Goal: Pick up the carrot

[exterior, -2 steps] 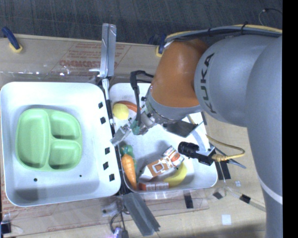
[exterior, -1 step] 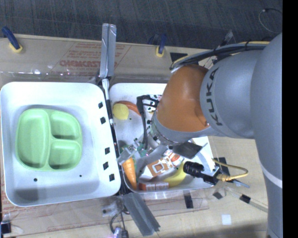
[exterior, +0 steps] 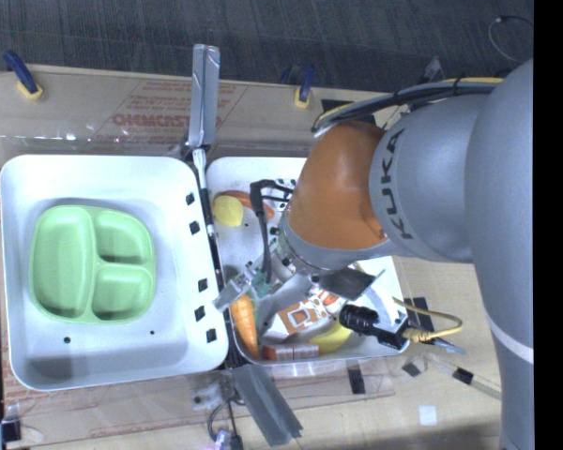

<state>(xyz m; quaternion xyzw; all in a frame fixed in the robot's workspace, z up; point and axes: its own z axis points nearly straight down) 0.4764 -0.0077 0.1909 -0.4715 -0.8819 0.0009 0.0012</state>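
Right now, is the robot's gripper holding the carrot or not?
Gripper: down in the right bin just above the carrot; whether it is open, closed or holding anything cannot be told.

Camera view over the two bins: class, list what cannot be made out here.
- Gripper's finger state: hidden under the grey and orange arm.
- Orange carrot: upper end covered by the gripper body.
- Right white bin: much of its floor hidden by the arm.
- Yellow round item: too small to identify.

Two bins sit side by side on the worktop (exterior: 94, 101). The left bin (exterior: 38, 354) holds a divided tray (exterior: 92, 262). In the right bin (exterior: 227, 172), the carrot (exterior: 245, 323) lies near the left wall, beside what may be a banana (exterior: 330, 337); the arm (exterior: 432, 186) overhangs them.
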